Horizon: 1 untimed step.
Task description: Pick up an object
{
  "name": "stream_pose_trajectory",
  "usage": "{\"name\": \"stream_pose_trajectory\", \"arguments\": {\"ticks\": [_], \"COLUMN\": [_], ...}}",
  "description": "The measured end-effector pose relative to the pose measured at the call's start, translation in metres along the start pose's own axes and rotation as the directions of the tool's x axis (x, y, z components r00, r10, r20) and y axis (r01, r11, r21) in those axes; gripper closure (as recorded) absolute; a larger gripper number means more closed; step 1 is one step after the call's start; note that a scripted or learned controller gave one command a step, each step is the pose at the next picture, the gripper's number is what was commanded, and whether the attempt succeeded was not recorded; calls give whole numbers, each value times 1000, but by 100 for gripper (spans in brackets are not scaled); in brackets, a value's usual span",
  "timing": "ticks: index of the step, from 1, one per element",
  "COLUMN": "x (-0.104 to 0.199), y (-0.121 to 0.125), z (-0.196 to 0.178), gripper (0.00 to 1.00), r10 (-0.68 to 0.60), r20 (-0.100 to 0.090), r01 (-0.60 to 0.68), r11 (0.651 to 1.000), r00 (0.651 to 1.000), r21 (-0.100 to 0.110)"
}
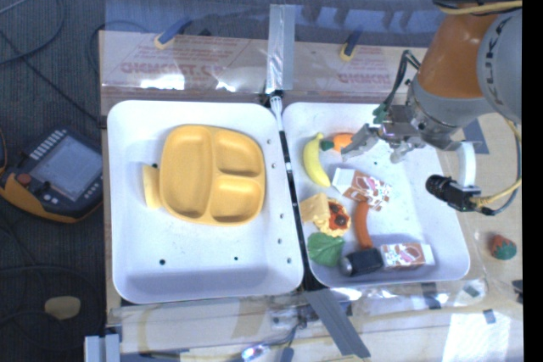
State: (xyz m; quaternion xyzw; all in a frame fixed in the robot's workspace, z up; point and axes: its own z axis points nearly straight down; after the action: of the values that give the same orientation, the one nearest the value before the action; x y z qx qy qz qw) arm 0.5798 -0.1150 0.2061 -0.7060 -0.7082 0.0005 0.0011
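My end effector [379, 140] hangs spread apart over the right bin [454, 254], clamped on nothing. Just beside it lies the banana [316, 162], with a small orange piece [342, 141] between them.

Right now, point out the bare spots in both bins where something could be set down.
Left bin: bare floor in front of the yellow tray and along its left wall. Right bin: bare patch at its right side, beyond the snack packet. Crowded from banana to black can.
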Motion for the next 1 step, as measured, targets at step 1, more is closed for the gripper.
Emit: {"name": "stream_pose_trajectory", "arguments": {"ticks": [1], "x": [-5], "y": [17], "z": [116], "gripper": [0], "r10": [-136], "r20": [5], "r01": [136], "r11": [991], "r00": [991], "r21": [-11]}}
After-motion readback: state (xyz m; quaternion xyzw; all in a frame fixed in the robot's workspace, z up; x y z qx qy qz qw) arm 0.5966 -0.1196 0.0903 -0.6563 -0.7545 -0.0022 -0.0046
